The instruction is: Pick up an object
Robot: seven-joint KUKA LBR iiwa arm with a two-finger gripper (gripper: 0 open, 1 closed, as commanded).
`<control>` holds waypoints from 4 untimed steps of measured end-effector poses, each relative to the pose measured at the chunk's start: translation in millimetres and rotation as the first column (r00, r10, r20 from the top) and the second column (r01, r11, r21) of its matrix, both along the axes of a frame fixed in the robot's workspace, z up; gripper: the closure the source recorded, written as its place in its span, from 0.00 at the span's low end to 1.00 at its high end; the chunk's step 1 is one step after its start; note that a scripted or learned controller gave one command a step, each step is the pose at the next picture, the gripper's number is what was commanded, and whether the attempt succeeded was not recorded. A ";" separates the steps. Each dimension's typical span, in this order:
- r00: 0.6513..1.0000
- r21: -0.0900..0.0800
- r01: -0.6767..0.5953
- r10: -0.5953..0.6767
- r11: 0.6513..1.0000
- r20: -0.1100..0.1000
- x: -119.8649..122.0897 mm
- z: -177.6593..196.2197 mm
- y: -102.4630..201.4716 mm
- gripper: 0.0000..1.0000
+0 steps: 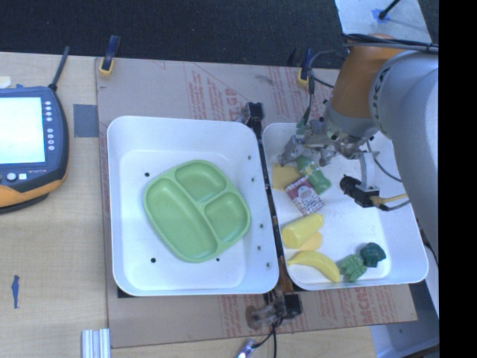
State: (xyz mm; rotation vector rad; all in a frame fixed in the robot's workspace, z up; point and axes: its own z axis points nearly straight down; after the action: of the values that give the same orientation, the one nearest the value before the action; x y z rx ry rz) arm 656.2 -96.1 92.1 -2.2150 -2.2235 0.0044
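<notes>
My gripper (309, 154) hangs low over the far left part of the right bin (402, 274). Right under and beside it lie a pale yellow piece (282, 176), a small green item (319, 179) and a red-and-white packet (303, 196). I cannot see whether any of them is between the jaws. Nearer the front lie a yellow block-like toy (302, 231), a banana (314, 265) and a green broccoli toy (363, 260).
The left bin (123, 200) holds a green divided plate (196, 209). A black cable plug (361, 192) hangs over the right bin beside the arm. A teach pendant (26, 144) lies on the bench at the far left.
</notes>
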 end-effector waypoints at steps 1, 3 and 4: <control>1.000 0.000 0.000 0.000 1.000 -0.001 -0.1 0.0 1.2 0.00; 1.000 -0.001 0.001 -0.001 1.000 0.002 0.3 0.2 -10.1 0.00; 1.000 -0.001 -0.001 0.001 1.000 -0.001 -13.1 -0.4 1.1 0.00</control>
State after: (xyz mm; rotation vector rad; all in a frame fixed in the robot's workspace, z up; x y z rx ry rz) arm 643.0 -95.0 91.7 -2.2143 -2.2247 0.0063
